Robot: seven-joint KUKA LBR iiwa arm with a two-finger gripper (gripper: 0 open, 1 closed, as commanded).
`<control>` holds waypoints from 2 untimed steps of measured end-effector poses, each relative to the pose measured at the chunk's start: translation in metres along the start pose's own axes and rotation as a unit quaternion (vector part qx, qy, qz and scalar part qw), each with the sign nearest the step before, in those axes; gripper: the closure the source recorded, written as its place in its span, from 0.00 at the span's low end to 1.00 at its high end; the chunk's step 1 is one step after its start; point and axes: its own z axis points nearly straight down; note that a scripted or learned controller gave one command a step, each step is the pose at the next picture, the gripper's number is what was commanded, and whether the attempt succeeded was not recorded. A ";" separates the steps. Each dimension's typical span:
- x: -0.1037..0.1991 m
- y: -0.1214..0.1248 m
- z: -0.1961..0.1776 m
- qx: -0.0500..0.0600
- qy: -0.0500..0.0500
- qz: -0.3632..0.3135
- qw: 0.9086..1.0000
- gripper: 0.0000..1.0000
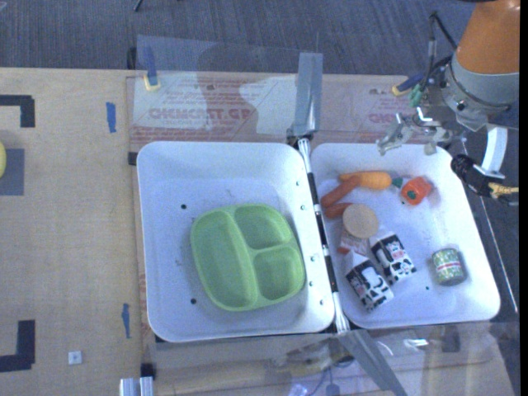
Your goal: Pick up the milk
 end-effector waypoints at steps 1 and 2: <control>0.016 -0.061 0.141 0.000 0.000 0.066 0.998 0.00; -0.012 -0.122 0.174 -0.011 0.000 -0.007 1.000 0.00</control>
